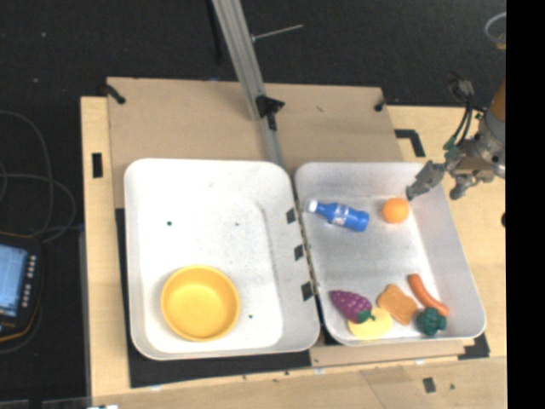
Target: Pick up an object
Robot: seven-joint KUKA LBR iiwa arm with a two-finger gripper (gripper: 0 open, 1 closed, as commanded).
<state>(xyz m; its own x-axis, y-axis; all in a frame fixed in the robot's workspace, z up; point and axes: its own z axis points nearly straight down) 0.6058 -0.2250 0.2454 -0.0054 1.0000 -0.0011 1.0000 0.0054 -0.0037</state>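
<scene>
end effector (442, 180) at right bin (456, 245) upper right rim, fingers apparently spread, empty. orange ball (395, 210) nearest, lying in bin beside blue bottle (339, 215). nothing lifted; grasp not yet made.

No readable text, brand, number or sign anywhere. Blue bottle (339, 215) in right bin: pale band around middle, too blurred to read. Device with lit screen (15, 286) at left edge: screen content too small to make out.
</scene>
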